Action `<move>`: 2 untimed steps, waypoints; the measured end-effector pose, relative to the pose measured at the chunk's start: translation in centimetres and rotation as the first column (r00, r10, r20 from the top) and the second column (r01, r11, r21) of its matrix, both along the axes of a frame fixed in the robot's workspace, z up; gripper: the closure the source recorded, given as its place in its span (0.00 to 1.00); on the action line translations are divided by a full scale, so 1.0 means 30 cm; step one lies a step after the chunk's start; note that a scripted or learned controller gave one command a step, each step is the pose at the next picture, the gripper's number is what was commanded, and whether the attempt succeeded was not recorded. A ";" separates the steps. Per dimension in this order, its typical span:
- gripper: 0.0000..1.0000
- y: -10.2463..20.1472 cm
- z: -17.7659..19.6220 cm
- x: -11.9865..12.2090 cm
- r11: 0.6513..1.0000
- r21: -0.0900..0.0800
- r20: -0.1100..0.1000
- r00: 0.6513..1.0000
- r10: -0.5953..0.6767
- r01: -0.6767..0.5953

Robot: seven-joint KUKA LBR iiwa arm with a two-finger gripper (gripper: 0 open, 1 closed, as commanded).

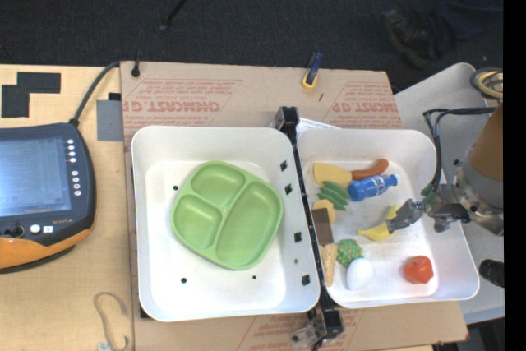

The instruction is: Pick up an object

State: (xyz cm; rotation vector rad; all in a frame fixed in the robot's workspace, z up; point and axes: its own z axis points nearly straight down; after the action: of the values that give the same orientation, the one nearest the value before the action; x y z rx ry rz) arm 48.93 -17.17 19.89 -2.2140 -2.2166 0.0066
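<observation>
The right bin (448, 292) holds several toy foods: a yellow wedge (330, 173), a red sausage (371, 169), a blue bottle (372, 187), a green pod (333, 195), a brown bar (322, 224), broccoli (348, 250), a white egg (358, 274), a red tomato (419, 270) and a small yellow piece (376, 233). My gripper (403, 215) reaches in from the right and sits low in the bin, just right of the blue bottle and right above the small yellow piece. I see nothing clearly held in it.
The left bin (156, 275) carries a green divided plate (228, 214). A black divider (300, 210) runs between the bins. A control tablet (37, 185) lies at the far left. A yellow and blue clamp (311, 71) sits on the cardboard behind the bins.
</observation>
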 end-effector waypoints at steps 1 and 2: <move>0.00 0.007 -0.212 0.003 1.000 0.000 0.002 1.000 0.000 0.000; 0.00 0.013 -0.380 0.003 1.000 -0.002 0.005 1.000 0.000 0.000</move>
State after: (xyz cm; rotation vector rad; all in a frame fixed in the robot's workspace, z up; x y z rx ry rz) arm 49.03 -16.78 8.49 -2.2177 -2.2193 0.0030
